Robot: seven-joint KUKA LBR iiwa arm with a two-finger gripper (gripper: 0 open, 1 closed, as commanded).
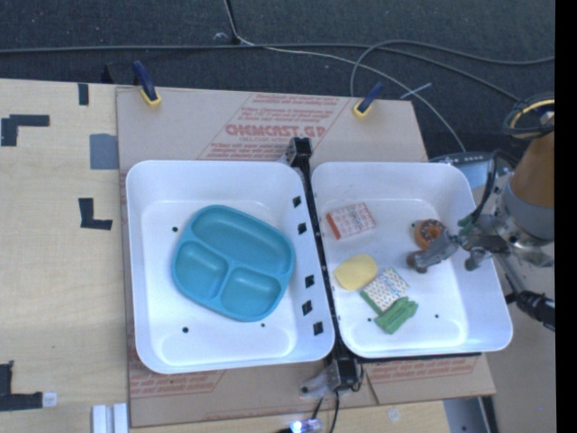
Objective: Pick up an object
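Grey claw [448, 255] hangs low over the right bin [487, 332]; I cannot tell its grip. Just beside it sits a small orange toy [427, 232]. Farther left lie a yellow sponge [356, 271], a green toy [397, 316] and a red-and-white packet [350, 220]. The left bin [149, 332] holds a blue plate [233, 262].

Two bins are sitting side by side on a cardboard sheet [270, 120], their inner walls touching at the middle. The left bin [144, 242] is holding a divided tray [233, 262], lying near its centre. In the right bin [487, 323], a small packet [350, 220] is lying toward ten o'clock from the bin's centre. A rounded piece [356, 271] is lying at about seven o'clock, near the dividing wall. A patterned pouch [386, 288] is lying just beside it at its four o'clock, partly overlapping a ridged piece [397, 317] toward six o'clock. A small round item [428, 233] is sitting at three o'clock, with the gripper [444, 255] hanging just beside it at its five o'clock. Two clamps [144, 86] are sitting on the sheet's far edge.
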